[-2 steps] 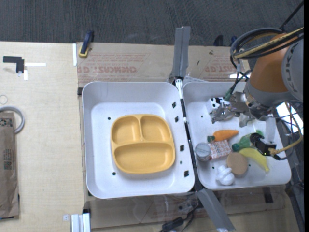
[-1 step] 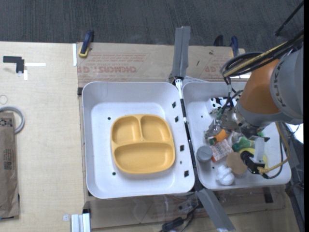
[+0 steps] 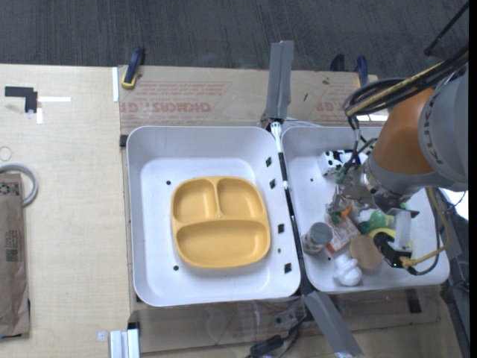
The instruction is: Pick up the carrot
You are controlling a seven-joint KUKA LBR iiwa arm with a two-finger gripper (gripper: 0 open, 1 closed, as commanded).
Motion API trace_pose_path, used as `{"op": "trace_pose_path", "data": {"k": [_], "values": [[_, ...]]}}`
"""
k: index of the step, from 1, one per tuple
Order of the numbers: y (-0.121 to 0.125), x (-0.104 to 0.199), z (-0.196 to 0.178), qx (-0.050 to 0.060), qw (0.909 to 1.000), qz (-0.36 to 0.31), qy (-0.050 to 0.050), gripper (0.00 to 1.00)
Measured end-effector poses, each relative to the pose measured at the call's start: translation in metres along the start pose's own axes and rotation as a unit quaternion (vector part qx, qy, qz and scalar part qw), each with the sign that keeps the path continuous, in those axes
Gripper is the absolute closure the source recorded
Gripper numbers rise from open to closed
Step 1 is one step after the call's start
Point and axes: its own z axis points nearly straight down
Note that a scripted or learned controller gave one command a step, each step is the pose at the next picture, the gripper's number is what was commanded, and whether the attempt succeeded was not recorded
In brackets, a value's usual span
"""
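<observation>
Jaws (image 3: 344, 200) hang low among cluttered toys in right bin (image 3: 313, 148).

A dark grey carpet (image 3: 223, 13) fills the top of the scene behind a pale wooden bench (image 3: 67, 200). A flattened cardboard sheet (image 3: 201, 95) with red lettering lies along the bench's back edge, a blue clamp (image 3: 134, 66) gripping its left corner. A brown paper bag (image 3: 13, 252) rests at the far left.
</observation>
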Motion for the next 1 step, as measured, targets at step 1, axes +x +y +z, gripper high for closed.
{"op": "trace_pose_path", "data": {"k": [1], "values": [[0.0668, 0.0635, -0.0947, -0.003, 0.9995, -0.030, -0.001, 1.00]]}}
